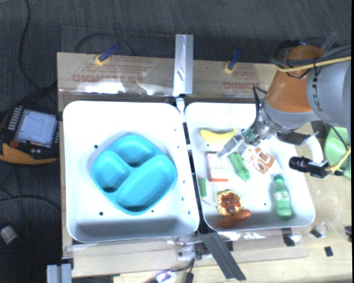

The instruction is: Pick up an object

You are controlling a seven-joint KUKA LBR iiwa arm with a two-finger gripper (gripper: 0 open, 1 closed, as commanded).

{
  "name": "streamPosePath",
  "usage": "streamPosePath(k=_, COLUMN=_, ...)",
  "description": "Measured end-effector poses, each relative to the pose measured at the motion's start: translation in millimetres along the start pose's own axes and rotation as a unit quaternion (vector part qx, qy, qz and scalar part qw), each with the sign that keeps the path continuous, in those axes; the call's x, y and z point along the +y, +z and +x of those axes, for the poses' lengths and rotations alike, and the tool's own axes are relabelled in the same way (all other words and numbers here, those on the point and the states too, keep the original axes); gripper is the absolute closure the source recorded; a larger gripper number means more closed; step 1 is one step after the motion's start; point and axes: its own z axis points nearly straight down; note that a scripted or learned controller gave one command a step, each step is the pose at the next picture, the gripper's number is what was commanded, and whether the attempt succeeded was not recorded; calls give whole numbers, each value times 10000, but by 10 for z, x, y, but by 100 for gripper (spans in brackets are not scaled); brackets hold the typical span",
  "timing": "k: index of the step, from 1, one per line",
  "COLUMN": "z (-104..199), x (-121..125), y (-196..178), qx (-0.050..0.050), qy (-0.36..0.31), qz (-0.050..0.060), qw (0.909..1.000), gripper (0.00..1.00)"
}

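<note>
Camera view from above: the robot's jaws hang low over the right bin just above a green object, whether apart or together one cannot tell, nothing yet lifted.

You'll find nothing that reads cleanly here. The cardboard sheet under the clear film behind the left bin carries faded reddish block lettering, apparently upside down; you can count a line of letters but not make out a word. A matching reddish line sits on the cardboard behind the right bin, equally illegible. In the right bin, the white packet shows red and orange printing, and the small white wrapper has red looped marks, possibly a logo, too small for you to read. The handheld pendant on the floor at the left has a lit screen, its contents blurred.
</note>
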Motion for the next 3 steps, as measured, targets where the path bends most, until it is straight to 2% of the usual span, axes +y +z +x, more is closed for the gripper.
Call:
streamPosePath(k=1, z=-146, x=-288, y=191, qx=-100, qy=1355, qz=-147, qw=9906, gripper=0)
streamPosePath(k=2, z=125, x=-963, y=170, qx=-108, qy=1904, qz=-160, qw=9815, gripper=0)
streamPosePath(k=3, z=527, x=-451, y=460, qx=-65, qy=970, qz=-47, qw=9953, gripper=0)
